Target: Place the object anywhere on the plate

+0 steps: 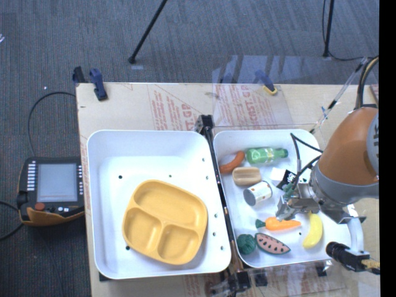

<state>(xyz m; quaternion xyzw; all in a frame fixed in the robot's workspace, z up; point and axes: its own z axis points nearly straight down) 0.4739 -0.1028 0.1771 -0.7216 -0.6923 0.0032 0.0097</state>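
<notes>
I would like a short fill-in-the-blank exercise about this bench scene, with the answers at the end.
1. The yellow plate lies in the ___ bin.
2. The gripper hovers just above the toy ___.
3. The toy banana lies in the ___ bin.
4. The green bottle lies on its ___.

Answers: left, carrot, right, side

A grey handheld pendant (52,190) lies on the dark carpet at nine o'clock, its cable looping up toward eleven. Blue clamps (97,83) grip the bench's far edge near eleven and one o'clock (the second carries a yellow tip). Tripod legs (153,22) stand on the carpet at twelve o'clock.
</notes>
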